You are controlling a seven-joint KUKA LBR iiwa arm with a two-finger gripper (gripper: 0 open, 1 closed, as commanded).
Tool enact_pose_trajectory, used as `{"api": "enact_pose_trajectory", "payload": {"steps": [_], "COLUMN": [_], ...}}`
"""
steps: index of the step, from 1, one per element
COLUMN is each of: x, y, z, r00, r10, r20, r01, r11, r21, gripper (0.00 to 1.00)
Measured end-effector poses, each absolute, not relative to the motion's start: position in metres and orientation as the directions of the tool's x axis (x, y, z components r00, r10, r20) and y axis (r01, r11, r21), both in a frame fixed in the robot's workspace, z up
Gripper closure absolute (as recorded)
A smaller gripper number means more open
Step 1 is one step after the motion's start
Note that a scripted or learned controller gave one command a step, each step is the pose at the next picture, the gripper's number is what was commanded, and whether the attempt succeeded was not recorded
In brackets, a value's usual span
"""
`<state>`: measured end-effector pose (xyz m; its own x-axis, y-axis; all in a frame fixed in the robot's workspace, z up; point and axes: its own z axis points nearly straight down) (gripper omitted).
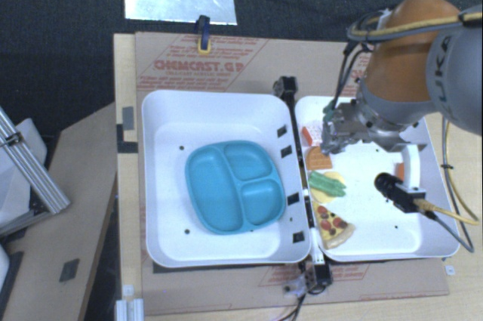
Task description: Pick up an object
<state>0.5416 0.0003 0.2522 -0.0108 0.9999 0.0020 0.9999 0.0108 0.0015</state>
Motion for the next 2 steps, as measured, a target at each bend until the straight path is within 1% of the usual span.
{"api": "enact_pose_trajectory", "payload": {"steps": [1,2], "x": [0.541,0.548], "y": [0.044,0.097], "z": [0.244,0.246], "r00": [-0.009,-0.010], "r10": [1.000,1.000], "r20": [0.001,0.002], "r01": [1.000,1.000], "r11": [0.009,0.010], "r21": [0.001,0.003], "gripper": [1.00,1.00]}}
